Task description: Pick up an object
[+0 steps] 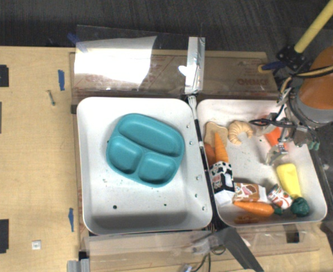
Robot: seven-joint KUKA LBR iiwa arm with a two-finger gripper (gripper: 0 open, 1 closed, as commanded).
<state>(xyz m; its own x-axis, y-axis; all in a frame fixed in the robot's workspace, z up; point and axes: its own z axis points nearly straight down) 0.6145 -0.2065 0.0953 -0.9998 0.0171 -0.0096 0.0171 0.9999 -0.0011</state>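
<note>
Gripper hangs over the right bin just above the yellow block; jaw state unclear in the clutter, so a closed or off-centre descent could shove it away.

Just below your gripper lies a yellow plastic block, tilted slightly, flat on the bin floor. To the gripper's left rests a tan croissant-shaped toy. Farther down you see an orange plastic carrot lying along the near wall.
</note>
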